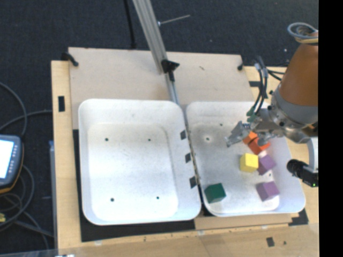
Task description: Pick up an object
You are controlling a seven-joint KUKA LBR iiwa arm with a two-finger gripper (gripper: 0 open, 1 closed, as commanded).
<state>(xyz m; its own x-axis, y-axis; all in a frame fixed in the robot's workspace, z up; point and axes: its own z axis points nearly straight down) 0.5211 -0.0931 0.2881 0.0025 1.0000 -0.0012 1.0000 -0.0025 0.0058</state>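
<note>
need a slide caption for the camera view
Tool over the orange block in the right bin.

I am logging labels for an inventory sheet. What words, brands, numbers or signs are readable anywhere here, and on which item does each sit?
None can be read.
Handheld screen at the left edge: lit, but too small and blurred to read.
Green block, yellow block, orange block and two purple blocks: plain faces, no marks.
White bins: only small dark dots, no writing.
</note>
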